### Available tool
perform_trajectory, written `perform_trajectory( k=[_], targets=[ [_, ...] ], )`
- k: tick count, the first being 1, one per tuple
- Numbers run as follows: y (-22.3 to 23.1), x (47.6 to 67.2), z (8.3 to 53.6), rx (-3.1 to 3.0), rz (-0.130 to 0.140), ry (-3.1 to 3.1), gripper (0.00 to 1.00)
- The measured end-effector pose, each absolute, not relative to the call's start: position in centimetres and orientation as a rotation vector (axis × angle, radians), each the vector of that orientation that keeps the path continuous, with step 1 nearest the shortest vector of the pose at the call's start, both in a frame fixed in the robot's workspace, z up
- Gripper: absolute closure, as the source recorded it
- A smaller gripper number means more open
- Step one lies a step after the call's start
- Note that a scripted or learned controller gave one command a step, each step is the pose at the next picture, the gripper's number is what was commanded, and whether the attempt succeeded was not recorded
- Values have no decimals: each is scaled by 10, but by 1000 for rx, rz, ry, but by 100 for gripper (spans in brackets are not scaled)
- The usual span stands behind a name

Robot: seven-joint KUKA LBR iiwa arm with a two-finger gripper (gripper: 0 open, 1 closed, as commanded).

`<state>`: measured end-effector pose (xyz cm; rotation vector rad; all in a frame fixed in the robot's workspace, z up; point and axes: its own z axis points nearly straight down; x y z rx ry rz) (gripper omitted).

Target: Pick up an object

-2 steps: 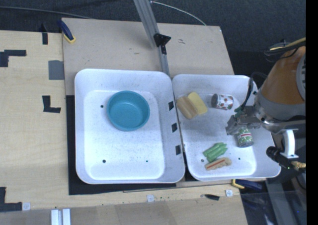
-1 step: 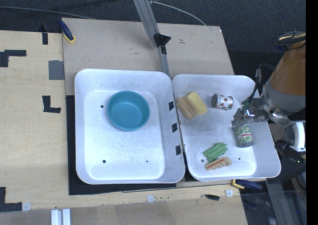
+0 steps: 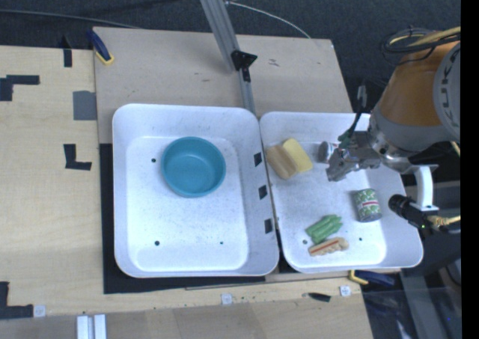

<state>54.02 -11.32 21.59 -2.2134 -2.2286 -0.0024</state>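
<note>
A: Camera view, lower foreground. What lies nearest the lens?

B: The front rim of the right bin [image 3: 404, 259], and just inside it an orange-and-white toy item [image 3: 328, 246], perhaps a hot dog; the resolution does not settle it. A green pod-like piece [image 3: 323, 227] lies directly behind it, apparently touching.

A: Other contents of that bin?

B: A small green-patterned can [image 3: 367, 204], upright, toward the right wall. A yellow-and-tan sponge-like block [image 3: 290, 158] near the left wall, at the far end.

A: Position of the arm?

B: It enters from the right, orange band above the wrist. The gripper [image 3: 338, 168] hangs over the upper middle of the right bin, between the block and the can, apart from both. Whether its pincer stands open or closed cannot be told from this angle; no object is seen in it.

A: The left bin [image 3: 135, 180]?

B: One blue bowl [image 3: 194, 166], upright, left of centre. A slanted metal pole [image 3: 217, 16] crosses the bench above the two bins.
</note>
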Motion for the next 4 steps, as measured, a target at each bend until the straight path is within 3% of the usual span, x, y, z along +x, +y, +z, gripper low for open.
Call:
perform_trajectory(
  k=[2, 4],
  targets=[
    [-16, 572, 206, -2212, 0, -2228, 100],
    [96, 616, 211, -2212, -2, -2229, 100]
  ],
)
